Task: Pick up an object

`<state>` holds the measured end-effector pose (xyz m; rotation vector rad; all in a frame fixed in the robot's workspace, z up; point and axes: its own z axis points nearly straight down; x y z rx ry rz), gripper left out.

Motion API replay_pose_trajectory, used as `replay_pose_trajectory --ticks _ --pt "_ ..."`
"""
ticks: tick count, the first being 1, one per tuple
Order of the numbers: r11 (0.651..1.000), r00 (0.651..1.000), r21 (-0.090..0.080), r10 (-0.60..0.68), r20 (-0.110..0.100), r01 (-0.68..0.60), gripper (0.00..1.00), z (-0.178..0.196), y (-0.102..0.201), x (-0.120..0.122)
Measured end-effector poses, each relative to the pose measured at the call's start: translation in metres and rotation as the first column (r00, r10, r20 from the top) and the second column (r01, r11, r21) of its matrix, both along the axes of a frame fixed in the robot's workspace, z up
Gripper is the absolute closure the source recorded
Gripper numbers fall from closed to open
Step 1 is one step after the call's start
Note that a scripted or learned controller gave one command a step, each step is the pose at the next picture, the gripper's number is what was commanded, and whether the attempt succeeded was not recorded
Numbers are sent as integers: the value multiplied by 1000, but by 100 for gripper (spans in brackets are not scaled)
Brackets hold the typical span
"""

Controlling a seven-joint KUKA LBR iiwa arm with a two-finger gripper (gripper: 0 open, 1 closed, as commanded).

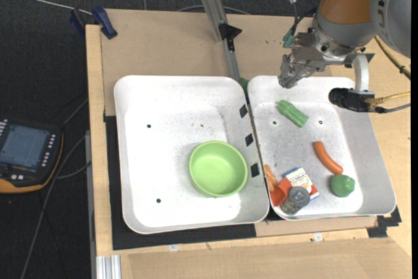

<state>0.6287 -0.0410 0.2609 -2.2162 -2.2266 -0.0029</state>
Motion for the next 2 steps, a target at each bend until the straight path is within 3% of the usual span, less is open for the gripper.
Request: replay_pose_trajectory --ticks 1,2 --pt "1000 1000 0 1 -1 -1 100 -1 58 -17" --pt "1000 1000 0 -1 -1 1 100 -8 95 -36"
